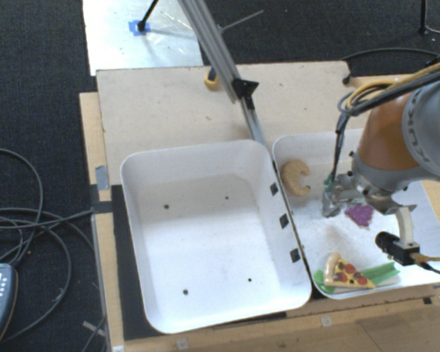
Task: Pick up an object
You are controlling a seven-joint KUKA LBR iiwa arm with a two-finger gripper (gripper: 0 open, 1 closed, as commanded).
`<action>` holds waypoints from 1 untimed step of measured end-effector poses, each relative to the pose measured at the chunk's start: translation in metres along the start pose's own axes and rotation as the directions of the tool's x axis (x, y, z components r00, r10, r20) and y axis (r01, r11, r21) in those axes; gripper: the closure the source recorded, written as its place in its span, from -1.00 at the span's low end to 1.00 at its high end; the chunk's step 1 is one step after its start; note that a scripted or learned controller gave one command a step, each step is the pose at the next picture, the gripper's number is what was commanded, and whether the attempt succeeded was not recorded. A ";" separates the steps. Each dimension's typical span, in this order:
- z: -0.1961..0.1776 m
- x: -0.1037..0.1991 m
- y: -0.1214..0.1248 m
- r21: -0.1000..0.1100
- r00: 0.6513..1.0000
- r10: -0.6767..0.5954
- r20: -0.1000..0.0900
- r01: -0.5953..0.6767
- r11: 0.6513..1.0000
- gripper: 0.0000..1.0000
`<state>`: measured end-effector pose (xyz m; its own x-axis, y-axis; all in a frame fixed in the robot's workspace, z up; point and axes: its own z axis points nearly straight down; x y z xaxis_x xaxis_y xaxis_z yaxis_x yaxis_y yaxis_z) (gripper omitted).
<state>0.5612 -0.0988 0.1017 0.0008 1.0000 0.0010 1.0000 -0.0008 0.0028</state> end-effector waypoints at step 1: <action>-0.045 0.006 0.004 -0.003 1.000 -0.006 0.001 0.006 1.000 1.00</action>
<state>0.5650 -0.0931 0.1470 -0.0056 1.0000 -0.0005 1.0000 0.0056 0.0059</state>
